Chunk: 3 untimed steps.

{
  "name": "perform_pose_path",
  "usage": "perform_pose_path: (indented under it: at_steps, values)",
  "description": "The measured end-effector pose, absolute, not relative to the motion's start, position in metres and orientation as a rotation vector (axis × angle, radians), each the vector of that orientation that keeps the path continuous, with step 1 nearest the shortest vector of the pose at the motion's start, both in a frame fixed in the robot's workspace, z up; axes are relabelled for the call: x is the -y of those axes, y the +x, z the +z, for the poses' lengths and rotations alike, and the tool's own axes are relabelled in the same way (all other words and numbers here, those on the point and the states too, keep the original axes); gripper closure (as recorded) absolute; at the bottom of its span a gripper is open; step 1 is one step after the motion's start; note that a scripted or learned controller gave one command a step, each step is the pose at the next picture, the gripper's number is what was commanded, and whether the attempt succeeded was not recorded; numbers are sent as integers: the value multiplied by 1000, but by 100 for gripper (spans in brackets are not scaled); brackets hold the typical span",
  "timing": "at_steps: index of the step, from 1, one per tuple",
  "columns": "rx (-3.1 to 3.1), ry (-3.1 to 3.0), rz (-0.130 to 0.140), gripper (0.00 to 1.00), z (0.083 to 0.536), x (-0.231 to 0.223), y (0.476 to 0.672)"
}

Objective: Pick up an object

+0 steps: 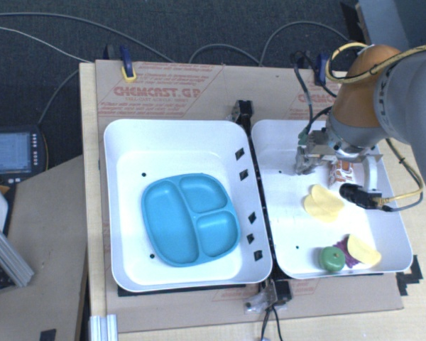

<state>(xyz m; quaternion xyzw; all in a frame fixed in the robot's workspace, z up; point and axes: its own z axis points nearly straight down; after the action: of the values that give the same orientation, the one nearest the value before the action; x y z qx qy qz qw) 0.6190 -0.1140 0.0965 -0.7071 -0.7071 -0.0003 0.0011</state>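
I am looking down on the bench and seeing the arm (390, 91) reaching in from the right, its orange band showing above the wrist. The pincer (339, 163) is hanging low over the upper part of the right bin (280, 144). I cannot tell whether it is spread or pressed together — the wrist body is covering most of it.

Directly beneath the pincer, partly hidden by it, a small object with red and white markings (343, 170) is lying on the bin floor; I cannot make out whether the pincer is touching it. Just below the pincer, toward the near edge, a pale yellow piece (322, 202) is resting flat. Beside that, a little to the right, a black cable end (358, 195) is hanging off the wrist. Farther below the pincer, near the bin's front rim, a green round object (332, 258) is sitting against a purple bit (349, 258), and a second yellow piece (363, 250) is lying just to the right of those.

Well to the left of the pincer, in the left bin (121, 190), a blue divided plate (190, 219) with three compartments is lying flat — nothing is sitting in its compartments.
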Motion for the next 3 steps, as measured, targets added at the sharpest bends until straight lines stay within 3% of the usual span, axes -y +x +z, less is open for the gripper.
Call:
perform_pose_path:
  at_steps: [3]
  values:
    - [2228, -2224, -8, 100, 264, 114, 633]
